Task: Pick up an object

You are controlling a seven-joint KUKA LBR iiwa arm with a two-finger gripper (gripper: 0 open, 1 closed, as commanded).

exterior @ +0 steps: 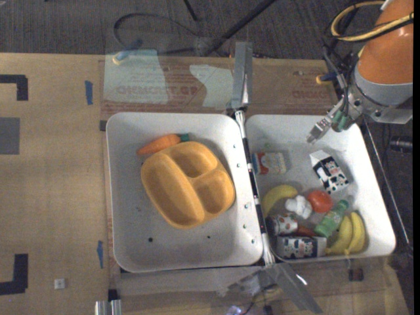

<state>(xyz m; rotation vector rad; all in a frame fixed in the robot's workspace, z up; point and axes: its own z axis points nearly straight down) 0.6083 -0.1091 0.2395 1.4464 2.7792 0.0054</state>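
Note:
My gripper [319, 131] hangs over the back of the right bin [295, 131], above bare floor. It is up and left of a black-and-white cow carton [330, 174] and right of a small red-and-white carton [270, 162]. Nothing shows in it. Toward the front of that bin lie a yellow fruit [280, 195], a white toy [299, 207], a red tomato [321, 201], a green bottle [331, 218], a banana bunch [352, 233], a small can [283, 224] and a milk carton [301, 246].
The left bin [125, 176] holds a yellow divided plate [188, 182] and a carrot [159, 144] behind it. A metal divider [247, 169] runs between the bins. Cables and the arm's orange body [390, 51] hang over the right bin's far corner.

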